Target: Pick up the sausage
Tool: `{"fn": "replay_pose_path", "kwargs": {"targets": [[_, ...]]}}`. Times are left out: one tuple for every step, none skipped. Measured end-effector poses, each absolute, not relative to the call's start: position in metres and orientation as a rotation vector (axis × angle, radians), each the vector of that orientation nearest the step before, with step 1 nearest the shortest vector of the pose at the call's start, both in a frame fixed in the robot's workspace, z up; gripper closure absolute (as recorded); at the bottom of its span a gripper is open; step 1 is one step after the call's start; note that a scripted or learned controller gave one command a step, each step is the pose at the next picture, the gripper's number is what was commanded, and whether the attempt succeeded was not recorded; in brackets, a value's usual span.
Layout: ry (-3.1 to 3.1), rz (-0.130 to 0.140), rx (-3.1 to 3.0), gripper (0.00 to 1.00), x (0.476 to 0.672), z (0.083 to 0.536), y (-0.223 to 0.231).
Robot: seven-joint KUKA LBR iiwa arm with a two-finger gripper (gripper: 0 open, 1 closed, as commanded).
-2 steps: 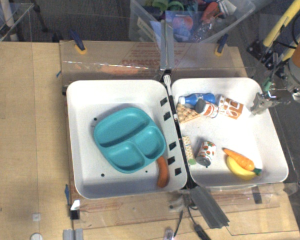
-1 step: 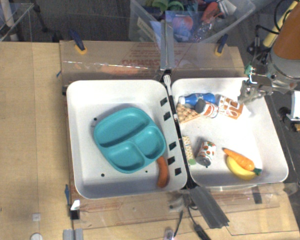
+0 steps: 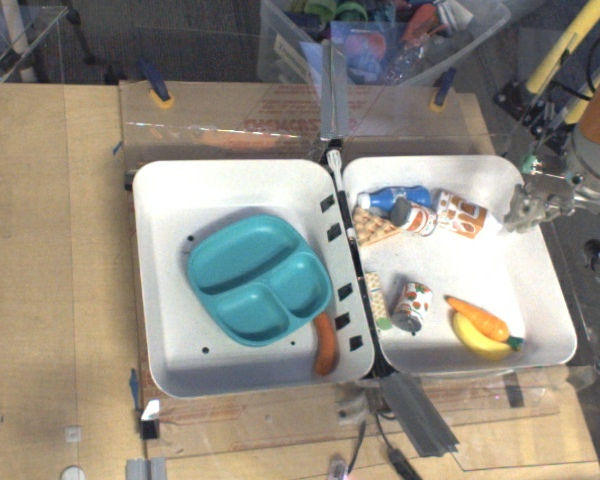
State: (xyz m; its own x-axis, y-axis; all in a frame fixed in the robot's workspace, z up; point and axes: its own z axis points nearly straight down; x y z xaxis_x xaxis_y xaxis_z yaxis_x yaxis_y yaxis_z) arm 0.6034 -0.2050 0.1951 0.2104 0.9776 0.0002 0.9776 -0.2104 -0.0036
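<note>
— Nearest, low centre of the frame: small reddish-brown toy sausage (image 3: 325, 346), lying along the right wall of the left white bin (image 3: 160, 268), just beside the teal divided plastic plate (image 3: 258, 280).

— Handling?

— Probably light, smooth, a bit slippery; rounded, so likely to roll. Best pinched across the middle, though cramped between wall and plate.

— Farther up?

— Metal two-finger gripper (image 3: 528, 208) at right edge, above the right bin's rim, well apart from the sausage. Jaws: cannot tell whether spread or closed.

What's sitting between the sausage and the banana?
In the camera view, the divider between the bins and a small can lie between the sausage and the banana.
</note>
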Motion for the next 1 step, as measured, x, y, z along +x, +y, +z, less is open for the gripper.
{"fn": "replay_pose_path", "kwargs": {"targets": [[-1.839, 0.000, -2.547, 1.00, 0.6198, 0.2098, -0.1262]]}}
